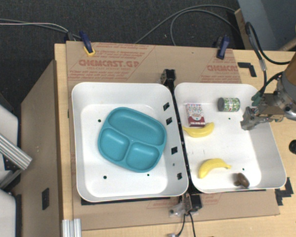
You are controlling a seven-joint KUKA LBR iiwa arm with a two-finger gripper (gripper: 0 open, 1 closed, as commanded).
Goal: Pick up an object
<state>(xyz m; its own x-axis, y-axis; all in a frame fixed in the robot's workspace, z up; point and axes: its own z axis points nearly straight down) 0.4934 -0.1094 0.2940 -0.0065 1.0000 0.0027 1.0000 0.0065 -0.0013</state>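
From the camera view above the bench, two shallow white bins sit side by side on a brown cardboard sheet (113,58) clamped at its far edge. The left bin (83,132) holds a teal divided plate (132,139), lying flat near the bin's middle. The right bin (266,152) holds the loose things: a small red and white box (194,114) close to the divider between the bins, a yellow banana (198,130) just below it and touching or nearly touching its lower edge, a second banana (212,167) nearer the front of the bin, a small brown object (241,180) at the front right corner, and a green can (229,104) lying on its side toward the far edge. The arm (291,90) reaches in from the right, and the gripper (248,121) hangs over the right side of the right bin; whether it is wide or narrow I cannot tell, and nothing is seen in its grasp. The green can lies nearest to it, just to its left and a little farther back, apart from it. The box and upper banana are well to its left, and the second banana and the brown object lie toward the front, below it in the view.
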